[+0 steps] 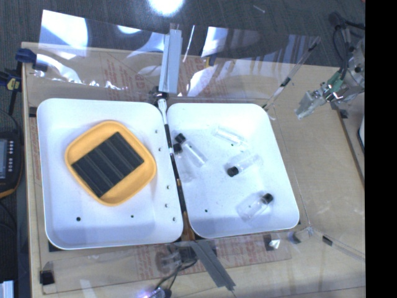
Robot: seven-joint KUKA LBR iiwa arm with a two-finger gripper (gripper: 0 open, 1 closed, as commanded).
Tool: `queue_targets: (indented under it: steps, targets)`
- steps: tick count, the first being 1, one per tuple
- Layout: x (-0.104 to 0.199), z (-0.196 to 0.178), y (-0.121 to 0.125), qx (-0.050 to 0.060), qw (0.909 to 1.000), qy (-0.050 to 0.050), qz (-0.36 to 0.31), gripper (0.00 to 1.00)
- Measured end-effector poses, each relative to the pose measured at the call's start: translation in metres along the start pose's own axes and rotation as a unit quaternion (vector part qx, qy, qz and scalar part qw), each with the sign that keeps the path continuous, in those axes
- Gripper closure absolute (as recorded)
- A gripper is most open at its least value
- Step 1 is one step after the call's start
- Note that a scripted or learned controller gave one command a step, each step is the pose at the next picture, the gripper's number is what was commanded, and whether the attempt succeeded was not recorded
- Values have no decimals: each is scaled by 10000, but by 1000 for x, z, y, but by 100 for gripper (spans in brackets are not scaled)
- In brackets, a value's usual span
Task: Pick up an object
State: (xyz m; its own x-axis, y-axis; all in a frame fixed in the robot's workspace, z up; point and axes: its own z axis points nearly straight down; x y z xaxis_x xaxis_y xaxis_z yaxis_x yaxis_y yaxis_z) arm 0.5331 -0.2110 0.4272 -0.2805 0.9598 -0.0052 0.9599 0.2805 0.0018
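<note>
Two white bins (pixel 108 234) sit side by side. Left holds a yellow sponge (pixel 110 161); right holds clear vials (pixel 254 205) toward its front corner. Picking hasn't begun; next calls for reaching a vial. Pincer state: cannot tell.

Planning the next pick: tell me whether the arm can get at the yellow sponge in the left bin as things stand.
Probably yes. The yellow sponge lies flat and alone in the left bin, open from above, with nothing stacked on it. The clear vials sit apart in the right bin.
</note>
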Motion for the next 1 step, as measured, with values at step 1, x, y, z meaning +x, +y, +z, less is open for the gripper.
queue_targets:
  steps: [1]
  targets:
    - [0, 37, 2, 30, 9683, 25, 2497, 100]
